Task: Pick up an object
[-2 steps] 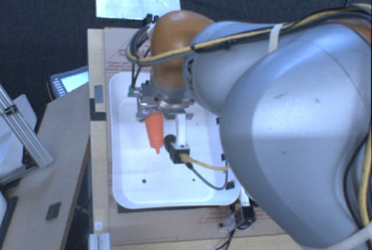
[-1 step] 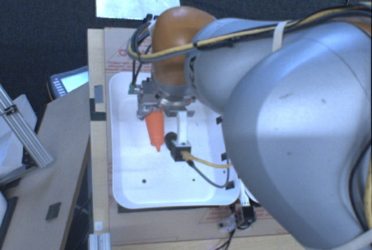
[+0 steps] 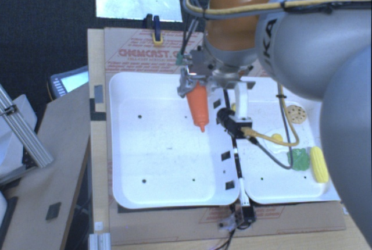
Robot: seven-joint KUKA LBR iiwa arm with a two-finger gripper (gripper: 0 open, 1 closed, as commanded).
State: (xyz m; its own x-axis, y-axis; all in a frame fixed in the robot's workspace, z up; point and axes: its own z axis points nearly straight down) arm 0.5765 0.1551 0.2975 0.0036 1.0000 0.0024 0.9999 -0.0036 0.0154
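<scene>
An orange toy carrot [image 3: 199, 108] hangs tip-down over the right part of the left bin [image 3: 133, 185]. Its thick top end sits between the fingers of my gripper [image 3: 195, 90], which is shut on it. The carrot looks lifted off the bin floor, close to the divider between the two bins. The grey arm with its orange band covers the gripper from above and hides much of the right bin's back half.
The right bin [image 3: 273, 193] holds a round cookie [image 3: 296, 113], a green piece [image 3: 300, 159], a yellow corn cob [image 3: 318, 164] and a small yellow item [image 3: 278, 138]. A cable runs across that bin. A clamp [image 3: 156, 29] sits on the board behind the bins.
</scene>
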